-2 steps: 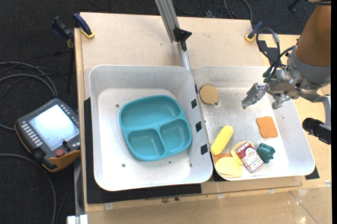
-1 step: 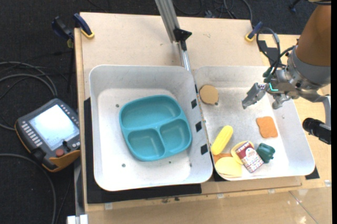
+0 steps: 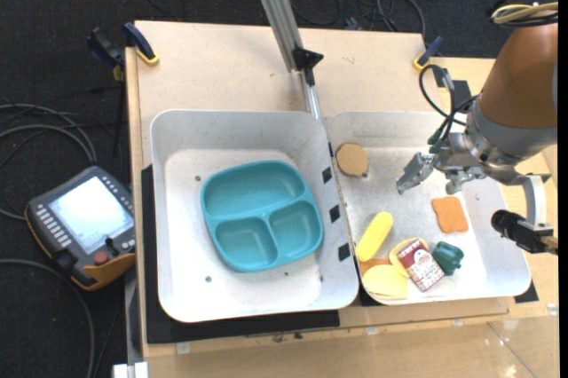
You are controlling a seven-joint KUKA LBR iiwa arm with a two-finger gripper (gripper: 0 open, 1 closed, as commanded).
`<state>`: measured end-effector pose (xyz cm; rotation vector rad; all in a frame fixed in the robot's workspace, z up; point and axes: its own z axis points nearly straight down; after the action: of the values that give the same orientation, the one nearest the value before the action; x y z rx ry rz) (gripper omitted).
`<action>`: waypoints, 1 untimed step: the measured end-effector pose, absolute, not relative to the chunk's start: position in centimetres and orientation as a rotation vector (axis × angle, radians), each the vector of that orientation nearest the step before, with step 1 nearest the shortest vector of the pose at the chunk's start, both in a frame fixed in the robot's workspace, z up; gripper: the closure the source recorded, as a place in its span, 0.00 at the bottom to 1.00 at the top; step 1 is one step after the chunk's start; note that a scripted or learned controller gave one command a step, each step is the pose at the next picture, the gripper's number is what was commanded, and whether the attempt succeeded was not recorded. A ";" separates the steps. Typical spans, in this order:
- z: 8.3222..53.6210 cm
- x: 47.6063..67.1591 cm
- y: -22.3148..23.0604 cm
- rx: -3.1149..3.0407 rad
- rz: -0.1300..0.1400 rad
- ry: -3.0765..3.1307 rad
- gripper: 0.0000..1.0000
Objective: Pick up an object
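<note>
Camera view puts my tool over the right bin, fingers spread, gripping nothing. I'd go for the orange sponge-like piece near the bench's right edge: probably light and soft, best pinched across its short sides.
</note>
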<state>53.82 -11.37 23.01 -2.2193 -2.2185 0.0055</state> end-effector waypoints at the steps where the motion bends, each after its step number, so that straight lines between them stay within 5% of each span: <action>1: 16.6 53.9 -11.4 -2.218 0.007 -2.217 0.00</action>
<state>53.94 -11.44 16.61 -2.2183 -2.2166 0.0065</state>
